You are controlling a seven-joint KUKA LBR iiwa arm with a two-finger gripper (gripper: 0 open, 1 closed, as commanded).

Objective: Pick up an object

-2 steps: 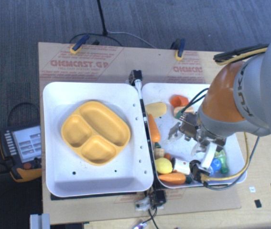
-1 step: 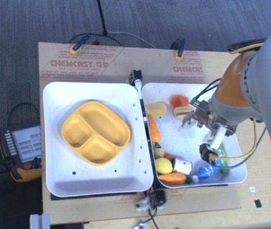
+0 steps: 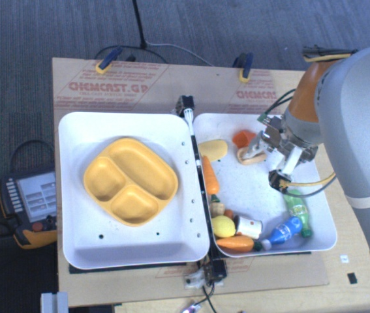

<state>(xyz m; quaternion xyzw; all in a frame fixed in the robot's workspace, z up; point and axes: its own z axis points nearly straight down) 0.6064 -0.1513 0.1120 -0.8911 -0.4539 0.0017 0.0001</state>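
The counter (image 3: 80, 83) is lying under a printed brown board, and two clamps (image 3: 108, 59) at its far edge are pinning that board down, presumably so nothing slides. On the left, a white bin (image 3: 74, 240) is holding a yellow divided plate (image 3: 130, 180), which is sitting flat near the middle, well apart from everything else.

The right bin (image 3: 322, 240) is carrying all the small things. A carrot (image 3: 209, 175) is lying along its left wall, with a pale yellow lump (image 3: 214, 150) just beyond it. A lemon (image 3: 222, 227), a white cup (image 3: 250, 227) and a blue bottle (image 3: 284, 231) are crowding the near wall, likely because loose things collect at the edges. A green bottle (image 3: 297, 212) is lying by the right wall.

Near the far side, a tan piece (image 3: 250, 156) is lying beside a red lump (image 3: 243, 137), and the gripper (image 3: 260, 147) is hanging right at it, reaching in from the right. I am taking that tan piece as the thing being picked, since it is lying in open floor with room around it. Whether the gripper is released or clenched, I cannot tell; the piece is looking like it is resting on the bin floor.
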